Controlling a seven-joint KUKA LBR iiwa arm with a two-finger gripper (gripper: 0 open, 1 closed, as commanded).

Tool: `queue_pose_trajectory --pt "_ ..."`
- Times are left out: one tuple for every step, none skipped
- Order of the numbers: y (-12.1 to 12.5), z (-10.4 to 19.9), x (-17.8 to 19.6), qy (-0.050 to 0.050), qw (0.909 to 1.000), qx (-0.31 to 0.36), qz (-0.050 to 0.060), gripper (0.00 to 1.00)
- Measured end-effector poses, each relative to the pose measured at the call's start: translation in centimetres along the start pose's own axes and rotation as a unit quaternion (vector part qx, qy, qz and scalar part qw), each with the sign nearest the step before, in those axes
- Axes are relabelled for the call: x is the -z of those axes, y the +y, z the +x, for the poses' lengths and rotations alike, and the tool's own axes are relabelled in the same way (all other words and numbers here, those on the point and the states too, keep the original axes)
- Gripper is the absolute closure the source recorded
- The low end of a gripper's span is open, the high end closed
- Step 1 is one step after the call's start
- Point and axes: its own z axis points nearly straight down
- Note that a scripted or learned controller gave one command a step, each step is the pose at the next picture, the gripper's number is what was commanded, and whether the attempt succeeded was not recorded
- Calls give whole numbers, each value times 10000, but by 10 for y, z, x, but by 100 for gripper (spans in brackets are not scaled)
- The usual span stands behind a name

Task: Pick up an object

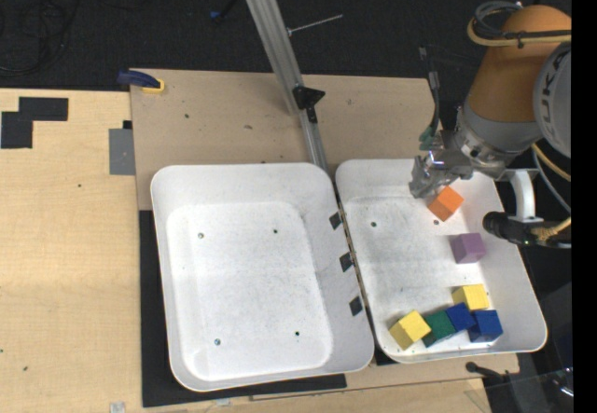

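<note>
- Near edge of right bin [522, 342]: yellow block [409, 328], green block [438, 324], two blue blocks [473, 320], second yellow block [471, 295]
- Purple block [467, 247] by right rim
- Far end: gripper [435, 185] over bin; orange block [446, 202] at its tip; grip cannot be told

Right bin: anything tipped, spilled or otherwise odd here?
Nothing spilled. The orange block sits tilted under the gripper, apart from the rest. The purple block lies alone mid-bin. Yellow, green and blue blocks huddle in the right bin's near corner.
</note>
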Motion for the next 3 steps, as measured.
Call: queue_pose_trajectory --pt "2 50 10 -1 10000 0 -11 100" --pt "-2 102 5 0 10000 -5 6 100" --pt "5 146 10 -6 10000 -7 -14 100"
